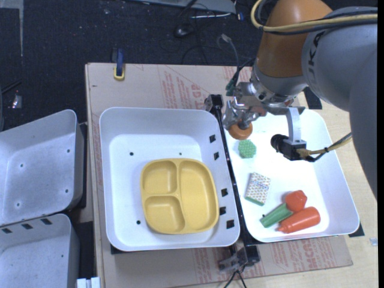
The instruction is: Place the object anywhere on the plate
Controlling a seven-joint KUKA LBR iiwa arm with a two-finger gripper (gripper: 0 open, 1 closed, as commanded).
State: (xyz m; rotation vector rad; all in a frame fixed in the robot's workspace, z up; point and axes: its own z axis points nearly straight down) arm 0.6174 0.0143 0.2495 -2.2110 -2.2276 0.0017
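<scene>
Two white bins sit side by side on the bench. Left bin (114,125): a yellow plate (179,195) with three compartments lies near the centre, slightly toward the front edge; nothing rests on it.

Right bin (336,179): near its back left corner, a small orange object (242,130) sits directly under the gripper (242,117), at the fingertips; whether the fingers actually close on it cannot be told from this angle. Just in front of it, along the left edge, lies a small green knobbly piece (247,149). Further toward the front, a small patterned box (258,188), white with a green side, lies tilted. At the front edge: a green stick-shaped item (275,215), touching a red rounded item (295,200) and an orange-red carrot-like item (299,220), the three bunched together.

The arm (312,35) enters from the right, with its orange band above the wrist over the back left part of the right bin. A black fitting (287,146) with cable hangs beside the wrist.
</scene>
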